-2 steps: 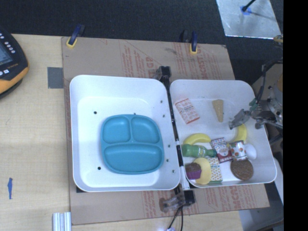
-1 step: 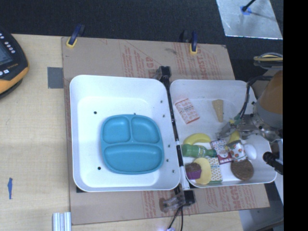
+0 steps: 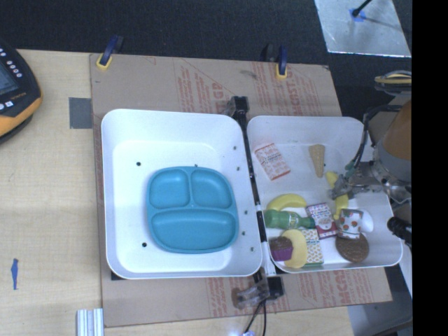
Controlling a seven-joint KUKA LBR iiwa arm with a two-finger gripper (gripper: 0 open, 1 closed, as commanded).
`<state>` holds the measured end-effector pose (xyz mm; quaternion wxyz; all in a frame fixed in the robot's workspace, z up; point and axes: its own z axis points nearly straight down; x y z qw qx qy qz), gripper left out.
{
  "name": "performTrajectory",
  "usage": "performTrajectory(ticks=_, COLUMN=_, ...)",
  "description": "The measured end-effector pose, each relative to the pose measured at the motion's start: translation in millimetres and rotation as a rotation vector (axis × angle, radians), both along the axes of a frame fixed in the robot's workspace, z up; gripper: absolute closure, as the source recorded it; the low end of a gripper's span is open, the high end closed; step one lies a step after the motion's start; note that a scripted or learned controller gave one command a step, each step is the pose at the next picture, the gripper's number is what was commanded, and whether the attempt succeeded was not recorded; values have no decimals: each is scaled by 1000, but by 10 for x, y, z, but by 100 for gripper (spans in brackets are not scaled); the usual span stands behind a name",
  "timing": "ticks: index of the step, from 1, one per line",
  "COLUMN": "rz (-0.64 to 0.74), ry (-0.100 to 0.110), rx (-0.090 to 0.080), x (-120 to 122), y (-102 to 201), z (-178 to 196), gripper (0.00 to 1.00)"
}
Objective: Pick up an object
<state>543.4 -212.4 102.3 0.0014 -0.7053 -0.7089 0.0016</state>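
Over rt bin (image 3: 280, 127): gripper (image 3: 348, 182), near toys.

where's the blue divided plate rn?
The blue three-compartment plastic plate lies flat in the middle of the left white bin, across the divider from the right white bin of small items.

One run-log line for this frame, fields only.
arm: at right bin's right edge | gripper: over bin, fingers unclear | held: nothing seen | left bin: blue divided plate | right bin: cluttered small items
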Motion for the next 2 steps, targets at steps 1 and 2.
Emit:
performTrajectory(ticks=1, rz=5, ry=9, rx=3, x=809, y=429, z=-85, gripper=100)
performTrajectory(ticks=2, rz=-1, ry=9, rx=-2, x=963, y=1016, z=-63, gripper=100)
